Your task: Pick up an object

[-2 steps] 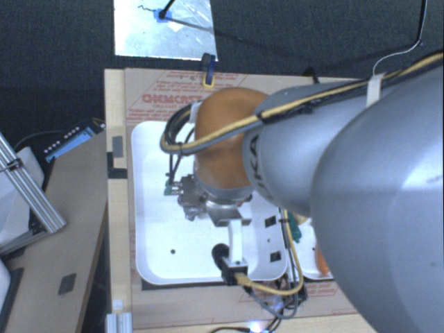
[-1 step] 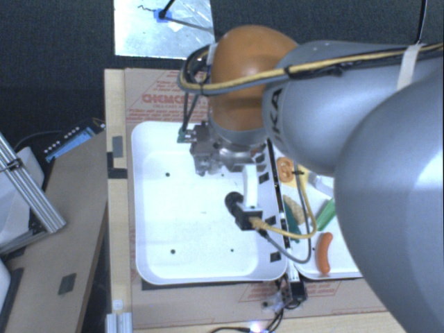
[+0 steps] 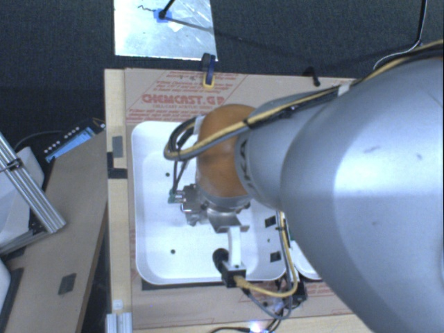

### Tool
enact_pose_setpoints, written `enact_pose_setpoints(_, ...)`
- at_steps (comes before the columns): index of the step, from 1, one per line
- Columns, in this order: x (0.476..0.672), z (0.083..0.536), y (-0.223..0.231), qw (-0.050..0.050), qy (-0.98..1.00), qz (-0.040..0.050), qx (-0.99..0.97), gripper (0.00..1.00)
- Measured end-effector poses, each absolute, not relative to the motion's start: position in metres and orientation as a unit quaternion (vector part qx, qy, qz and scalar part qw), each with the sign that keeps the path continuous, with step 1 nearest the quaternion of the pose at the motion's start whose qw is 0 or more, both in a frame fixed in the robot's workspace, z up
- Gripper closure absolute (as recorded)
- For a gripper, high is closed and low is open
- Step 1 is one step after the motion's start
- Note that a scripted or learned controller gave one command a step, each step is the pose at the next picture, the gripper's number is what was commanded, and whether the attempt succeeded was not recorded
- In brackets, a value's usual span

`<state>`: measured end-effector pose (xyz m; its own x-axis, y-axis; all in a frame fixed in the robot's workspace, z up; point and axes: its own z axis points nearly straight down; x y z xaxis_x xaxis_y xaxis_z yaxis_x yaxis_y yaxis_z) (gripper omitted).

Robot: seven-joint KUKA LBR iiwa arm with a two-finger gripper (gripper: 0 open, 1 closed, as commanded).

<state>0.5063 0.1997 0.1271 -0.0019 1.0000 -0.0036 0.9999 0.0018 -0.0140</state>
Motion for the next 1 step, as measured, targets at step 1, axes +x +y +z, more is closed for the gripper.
enact_pose_setpoints(1, 0.5221, 0.2254, 0.2353, -0.001, -0.709, -0.0055, -0.705, 1.00)
